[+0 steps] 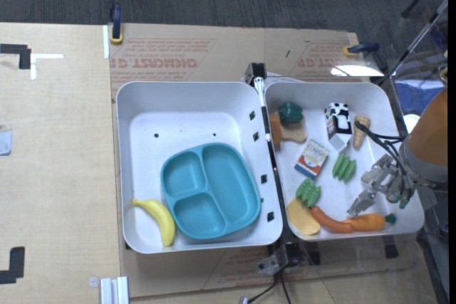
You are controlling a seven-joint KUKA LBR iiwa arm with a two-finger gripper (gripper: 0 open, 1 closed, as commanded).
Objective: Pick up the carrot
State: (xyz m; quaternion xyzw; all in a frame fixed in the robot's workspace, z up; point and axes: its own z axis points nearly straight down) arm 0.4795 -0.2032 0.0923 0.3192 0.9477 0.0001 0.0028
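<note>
**A:** Where is the carrot?

**B:** Your carrot [349, 223] lies flat at the near edge of the right bin [399, 117]. Its fat end points right and its thin end points left.

**A:** And the gripper?

**B:** The gripper [362, 204] hangs just above the carrot, a bit toward its fat end. You can see its fingers [356, 208] spread a little apart, and nothing is between them. The carrot is not held.

**A:** What is close to the carrot?

**B:** A yellow chip-shaped piece [302, 218] sits at the carrot's thin end, touching it or almost. A small green leafy toy [308, 191] is just behind that piece. Green bean pods [344, 167] lie behind the gripper. Nothing lies on top of the carrot, but the bin wall is right beside it on the near side.

**A:** What else is in that bin?

**B:** You have a little blue and white box [312, 158] in the middle. At the back there is a dark green thing on a tan slice [290, 123], a black and white carton [338, 119], and a tan stick-like piece [360, 130].

**A:** And the other bin?

**B:** The left bin [142, 110] holds a blue plate with three parts [210, 189]. A banana [159, 218] lies beside the plate, in the near left corner.
</note>
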